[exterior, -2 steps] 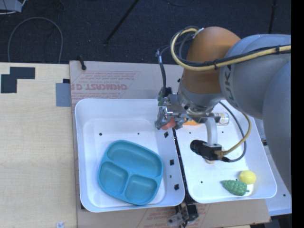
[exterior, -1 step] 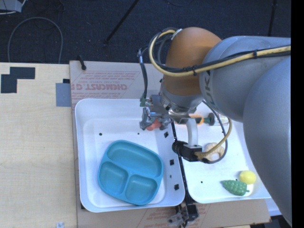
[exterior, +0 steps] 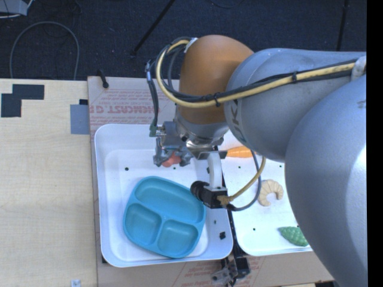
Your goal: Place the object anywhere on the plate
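Claw [exterior: 169, 155] down low in the left bin [exterior: 111, 160], near its 12 o'clock wall, just beyond the plate's far rim. A small red object [exterior: 173, 159] shows at the claw tips, sitting against the dark finger hardware. Whether it is pinched between the fingers or merely lying on the bin floor under them cannot be told from this angle; finger spread likewise cannot be told.

Plate [exterior: 164, 216]: blue, three compartments, lying flat and a little skewed in the left bin toward 6 o'clock. The red object sits off the plate, at about 12 o'clock from it, near but not touching the rim as far as can be judged.

Handling, judged: the red piece looks small and light, probably toy plastic, stiff enough to pinch, smooth and likely to slip or pop out if gripped off-centre. Best taken across its narrow middle.

Right bin [exterior: 263, 244]: an orange carrot-like item [exterior: 239, 153] at its far side, a pale croissant shape [exterior: 271, 191] mid-bin, a green item [exterior: 294, 235] toward 5 o'clock.

Surface and room: white bins are slick and shallow. Both stand on cardboard over a pale wood table [exterior: 42, 178]. Dark floor beyond at 12 o'clock, with cables. The arm's bulk covers much of the right bin.
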Available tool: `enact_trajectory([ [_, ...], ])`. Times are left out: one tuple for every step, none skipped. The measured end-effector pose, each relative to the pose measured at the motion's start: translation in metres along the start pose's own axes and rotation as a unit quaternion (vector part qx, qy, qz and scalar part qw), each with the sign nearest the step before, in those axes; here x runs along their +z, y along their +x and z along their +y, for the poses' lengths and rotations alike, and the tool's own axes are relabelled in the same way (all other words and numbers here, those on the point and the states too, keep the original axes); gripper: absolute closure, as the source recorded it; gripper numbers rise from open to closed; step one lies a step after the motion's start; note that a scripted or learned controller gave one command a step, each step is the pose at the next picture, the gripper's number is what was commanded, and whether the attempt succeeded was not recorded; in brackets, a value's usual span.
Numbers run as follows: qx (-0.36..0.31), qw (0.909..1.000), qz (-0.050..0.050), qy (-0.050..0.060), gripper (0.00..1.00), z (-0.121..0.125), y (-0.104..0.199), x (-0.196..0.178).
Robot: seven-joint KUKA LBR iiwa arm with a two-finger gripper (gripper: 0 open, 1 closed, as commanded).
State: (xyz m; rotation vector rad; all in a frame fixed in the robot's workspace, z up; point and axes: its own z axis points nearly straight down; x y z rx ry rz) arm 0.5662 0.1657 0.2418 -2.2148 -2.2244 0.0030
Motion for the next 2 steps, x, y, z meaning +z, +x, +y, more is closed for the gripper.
enact_trajectory([
  [0.002, 1.0000, -0.001, 0.001, 1.00, -0.0047, 0.0466, 0.0205],
  [0.001, 1.0000, -0.001, 0.001, 0.00, -0.0054, 0.0472, 0.0203],
])
